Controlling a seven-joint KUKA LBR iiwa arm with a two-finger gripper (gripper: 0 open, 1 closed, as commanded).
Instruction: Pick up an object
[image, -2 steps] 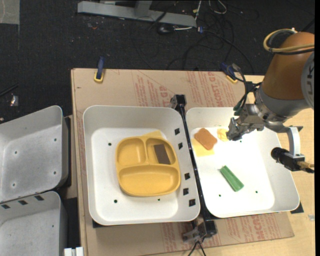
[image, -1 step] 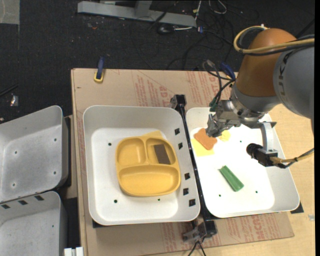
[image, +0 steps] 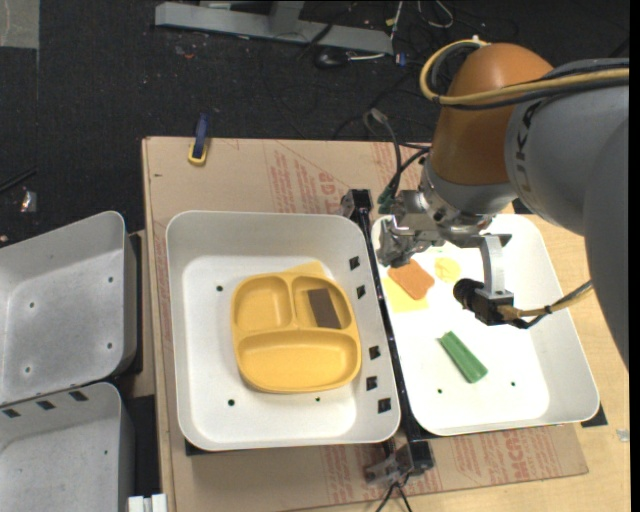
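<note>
In the right bin (image: 560, 395), the gripper (image: 405, 240) hangs at the far left corner, just above an orange block (image: 411, 281); whether it is open or closed cannot be told. A small yellow piece (image: 446, 268) lies just right of the block, and a green stick (image: 463, 357) lies nearer, well apart from both. The left bin (image: 200, 400) carries a yellow divided tray (image: 290, 350) with a dark brown block (image: 323, 307) in its far right compartment.
</note>
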